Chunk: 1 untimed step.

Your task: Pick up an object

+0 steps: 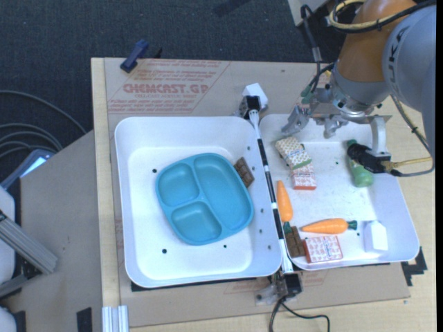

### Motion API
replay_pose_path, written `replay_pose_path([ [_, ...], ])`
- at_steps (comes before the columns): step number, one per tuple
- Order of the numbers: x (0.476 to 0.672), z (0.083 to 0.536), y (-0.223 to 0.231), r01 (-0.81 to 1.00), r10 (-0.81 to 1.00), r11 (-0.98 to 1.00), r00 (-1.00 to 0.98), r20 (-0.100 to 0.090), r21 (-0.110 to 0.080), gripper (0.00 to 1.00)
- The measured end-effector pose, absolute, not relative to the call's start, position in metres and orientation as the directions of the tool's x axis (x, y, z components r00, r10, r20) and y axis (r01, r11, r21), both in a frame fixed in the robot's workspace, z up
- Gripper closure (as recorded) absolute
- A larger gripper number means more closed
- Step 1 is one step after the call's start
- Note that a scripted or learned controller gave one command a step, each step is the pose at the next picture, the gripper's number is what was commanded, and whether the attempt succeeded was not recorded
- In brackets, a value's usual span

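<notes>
Gripper (313,121) fingers (294,122) spread wide, nothing betw. them, over right bin's (396,213) far edge. Small box (293,151) lies just below fingers, apart. Green obj (360,172) to their right, hard to ID; wrist hides bin corner.

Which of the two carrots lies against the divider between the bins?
The carrot pointing up-down along the right bin's left wall. The other carrot lies crosswise, green top to the right, out on the bin floor.

The grey arm with orange band (387,26) is cut off by the right edge; its two-finger gripper (315,120) is too small to read, hiding the right white bin's (398,220) far rim
</notes>
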<state>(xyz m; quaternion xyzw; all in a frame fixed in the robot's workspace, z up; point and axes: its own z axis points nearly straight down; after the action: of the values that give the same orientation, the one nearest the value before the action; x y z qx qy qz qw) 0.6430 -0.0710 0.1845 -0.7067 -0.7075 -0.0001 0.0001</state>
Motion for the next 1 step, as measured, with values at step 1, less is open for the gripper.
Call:
replay_pose_path([
  [1, 0.6539, 0.0866, -0.0933, 1.0, 1.0, -0.001, 0.001, 0.001, -0.004, 0.0],
])
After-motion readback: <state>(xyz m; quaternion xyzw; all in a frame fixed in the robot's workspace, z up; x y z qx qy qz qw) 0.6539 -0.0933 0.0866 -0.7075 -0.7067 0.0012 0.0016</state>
